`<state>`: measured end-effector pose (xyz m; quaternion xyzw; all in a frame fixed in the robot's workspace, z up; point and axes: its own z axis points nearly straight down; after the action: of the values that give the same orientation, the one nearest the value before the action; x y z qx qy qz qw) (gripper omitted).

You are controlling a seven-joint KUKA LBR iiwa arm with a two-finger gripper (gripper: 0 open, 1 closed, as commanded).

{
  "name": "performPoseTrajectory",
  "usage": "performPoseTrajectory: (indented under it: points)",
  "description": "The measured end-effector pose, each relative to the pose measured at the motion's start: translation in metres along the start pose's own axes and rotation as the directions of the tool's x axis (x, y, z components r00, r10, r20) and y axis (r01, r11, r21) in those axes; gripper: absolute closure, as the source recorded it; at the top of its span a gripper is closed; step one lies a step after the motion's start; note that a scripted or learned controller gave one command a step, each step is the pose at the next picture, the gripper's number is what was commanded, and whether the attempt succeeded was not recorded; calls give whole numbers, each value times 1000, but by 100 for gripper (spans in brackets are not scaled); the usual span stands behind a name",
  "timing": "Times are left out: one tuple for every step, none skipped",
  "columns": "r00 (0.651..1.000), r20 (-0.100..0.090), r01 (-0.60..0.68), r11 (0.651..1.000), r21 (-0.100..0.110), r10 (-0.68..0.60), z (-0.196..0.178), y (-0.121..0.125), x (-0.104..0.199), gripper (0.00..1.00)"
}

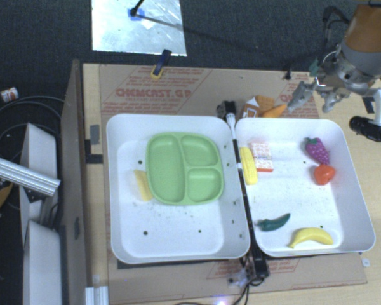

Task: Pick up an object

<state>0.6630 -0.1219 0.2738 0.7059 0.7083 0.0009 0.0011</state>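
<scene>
My gripper (313,100) hangs above the back edge of the right bin (352,199), fingers open with nothing between them. In that bin lie a purple bunch of grapes (316,150), a red tomato (324,174), a yellow corn cob (247,164) against the left wall, a white and red packet (261,156), a green pepper (274,222) and a yellow banana (311,237). The grapes are the nearest, a little in front of the gripper. An orange carrot (274,110) lies on the cardboard behind the bin, just left of the gripper.
The left bin (124,234) holds a green divided plate (184,168) and a small yellow piece (141,185) beside it. Both bins sit on brown cardboard (178,88). Cables and grey metal parts (19,176) lie off the bench at the left.
</scene>
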Motion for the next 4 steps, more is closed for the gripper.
performPoseTrajectory:
  points:
    - [1000, 0, -6, 1000, 12, 6, 118, 2, -63, 0]
    - [1000, 2, -3, 1000, -1, 3, 104, 5, -83, 0]
    - [1000, -2, -2, 1000, 7, 2, 193, 0, -83, 0]
    - [1000, 1, 0, 1000, -4, 0, 177, 3, -84, 100]
